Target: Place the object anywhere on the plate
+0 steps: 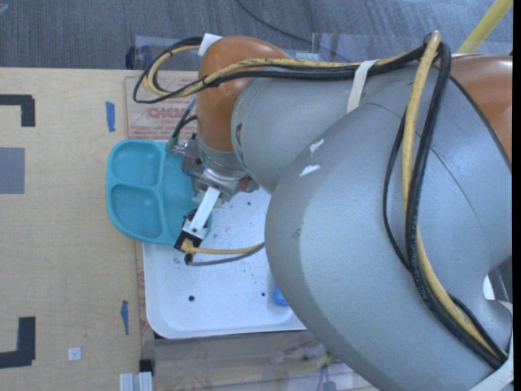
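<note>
Looking down from the camera, my arm (366, 218) reaches in from the right and covers most of the tabletop's (57, 243) right side. My tool (191, 165) sits under the orange wrist (236, 59), over the right edge of the plate (138, 190). The wrist hides it, so I cannot tell whether it is wide or narrow, or whether it holds anything. The plate is teal and divided, with two compartments showing on its left side. It lies across the left rim of the white bin (212, 304), part over the bin and part over the bare wood of the tabletop. A small blue thing (278, 294) peeks out beside my arm on the bin floor, toward the bin's lower right and well apart from the plate; too little of it shows for me to name it. A few dark specks (191, 298) dot the bin floor. A brown sheet (159, 114) with red lettering lies just above the plate, and blue tape strips (110, 116) mark the wood to the bin's left.
</note>
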{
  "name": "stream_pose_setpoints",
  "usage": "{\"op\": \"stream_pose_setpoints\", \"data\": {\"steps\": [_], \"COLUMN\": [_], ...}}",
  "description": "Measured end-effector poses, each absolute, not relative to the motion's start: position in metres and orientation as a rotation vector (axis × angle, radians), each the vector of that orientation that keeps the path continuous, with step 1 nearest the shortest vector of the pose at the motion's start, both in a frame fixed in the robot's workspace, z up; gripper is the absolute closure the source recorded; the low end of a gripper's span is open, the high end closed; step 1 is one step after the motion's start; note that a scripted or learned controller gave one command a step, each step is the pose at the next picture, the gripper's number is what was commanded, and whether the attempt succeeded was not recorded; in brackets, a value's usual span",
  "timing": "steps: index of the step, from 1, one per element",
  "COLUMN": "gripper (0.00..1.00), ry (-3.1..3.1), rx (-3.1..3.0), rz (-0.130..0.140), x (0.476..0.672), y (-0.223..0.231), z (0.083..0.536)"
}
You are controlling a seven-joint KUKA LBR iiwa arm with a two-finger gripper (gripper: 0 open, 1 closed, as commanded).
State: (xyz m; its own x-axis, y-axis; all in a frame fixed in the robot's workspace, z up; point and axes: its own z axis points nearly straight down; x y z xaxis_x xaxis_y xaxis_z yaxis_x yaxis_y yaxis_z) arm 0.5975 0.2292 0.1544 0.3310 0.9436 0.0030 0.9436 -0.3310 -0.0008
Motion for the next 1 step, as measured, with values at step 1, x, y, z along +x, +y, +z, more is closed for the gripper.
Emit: {"op": "stream_pose_setpoints", "data": {"steps": [1], "gripper": [1.00], "ry": [-1.618], "rx": [-2.684], "rz": [-0.014], "x": [0.4951], "y": [0.2344], "z": [0.1181]}}
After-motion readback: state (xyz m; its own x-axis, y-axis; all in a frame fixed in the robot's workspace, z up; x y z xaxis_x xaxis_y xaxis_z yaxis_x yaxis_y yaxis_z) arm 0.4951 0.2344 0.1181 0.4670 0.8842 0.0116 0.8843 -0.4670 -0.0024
